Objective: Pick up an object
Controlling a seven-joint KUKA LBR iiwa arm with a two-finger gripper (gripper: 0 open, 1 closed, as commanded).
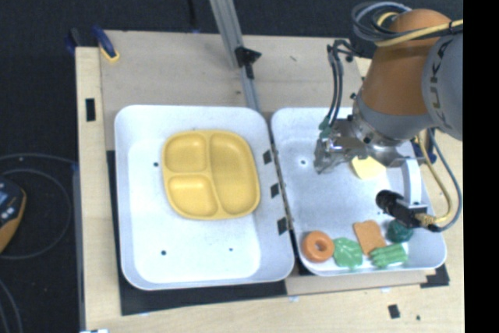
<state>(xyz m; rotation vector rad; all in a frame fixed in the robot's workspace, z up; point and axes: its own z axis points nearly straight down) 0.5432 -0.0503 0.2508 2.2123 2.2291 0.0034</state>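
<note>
Here the pincer [326, 156] hangs low over the right bin [312, 207]; whether it is open or closed I cannot tell. Just to its right lies a pale yellow piece [365, 167], partly hidden under the wrist, its long axis unclear. Farther below it sit an orange ring [317, 246], a tan block [367, 235] and green pieces [348, 253]. Well to its left, a yellow divided plate [210, 174] rests in the left bin [140, 246].

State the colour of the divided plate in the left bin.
Yellow: the divided plate shows plainly in the camera view.
</note>
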